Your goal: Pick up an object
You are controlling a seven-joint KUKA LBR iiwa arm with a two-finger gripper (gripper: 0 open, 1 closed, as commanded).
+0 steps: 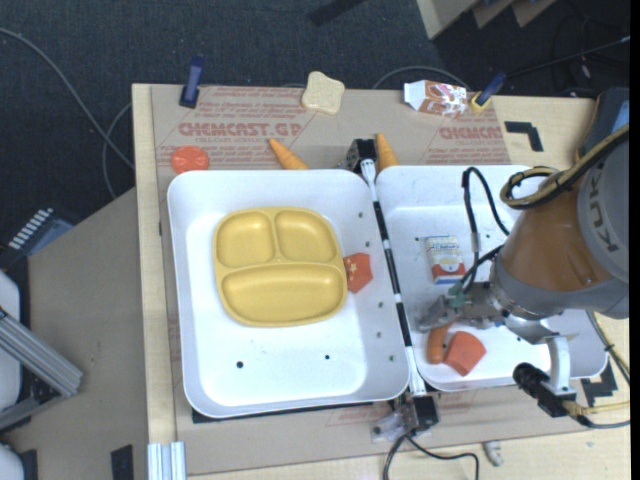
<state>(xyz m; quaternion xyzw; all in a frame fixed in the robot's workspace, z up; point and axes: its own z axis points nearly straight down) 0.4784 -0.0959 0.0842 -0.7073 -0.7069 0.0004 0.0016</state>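
Right under your gripper [448, 313] sits an orange block [464, 352], touching a carrot [436, 344]; you cannot tell the gripper's state, and a small carton [443, 258] lies just past it

Bench [150, 268] w/ 2 white bins [190, 218], bread slice [323, 92].

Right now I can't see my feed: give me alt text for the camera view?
The grey-and-orange arm reaches into the right white bin, its tool low over an orange block and a small carton. The left white bin bears a yellow divided plate with a red piece beside it.
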